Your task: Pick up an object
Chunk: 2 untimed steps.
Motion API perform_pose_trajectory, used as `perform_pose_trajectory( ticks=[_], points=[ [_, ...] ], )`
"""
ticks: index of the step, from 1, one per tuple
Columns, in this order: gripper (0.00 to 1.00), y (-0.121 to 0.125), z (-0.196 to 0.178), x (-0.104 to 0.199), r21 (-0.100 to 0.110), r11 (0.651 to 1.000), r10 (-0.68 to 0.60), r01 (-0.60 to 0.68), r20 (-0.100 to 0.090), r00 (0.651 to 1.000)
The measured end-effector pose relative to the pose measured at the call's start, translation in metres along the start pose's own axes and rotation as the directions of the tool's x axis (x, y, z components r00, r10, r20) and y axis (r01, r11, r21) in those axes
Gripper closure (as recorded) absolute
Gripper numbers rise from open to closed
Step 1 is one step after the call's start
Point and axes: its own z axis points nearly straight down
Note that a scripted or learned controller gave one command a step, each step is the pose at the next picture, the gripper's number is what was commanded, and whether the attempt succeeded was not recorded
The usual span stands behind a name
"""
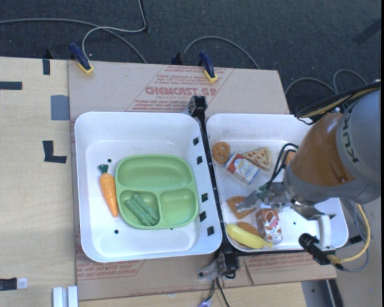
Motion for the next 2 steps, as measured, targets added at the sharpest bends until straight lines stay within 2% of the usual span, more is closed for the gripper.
perform_pose_trajectory(
  ticks=[1,2],
  points=[
    [1.00,0.003,-0.013,0.001,-0.004,1.000,-0.002,0.002,-0.004,1.000],
    [1.00,0.034,-0.094,0.064,0.010,1.000,-0.002,0.002,-0.001,1.000]
  ],
)
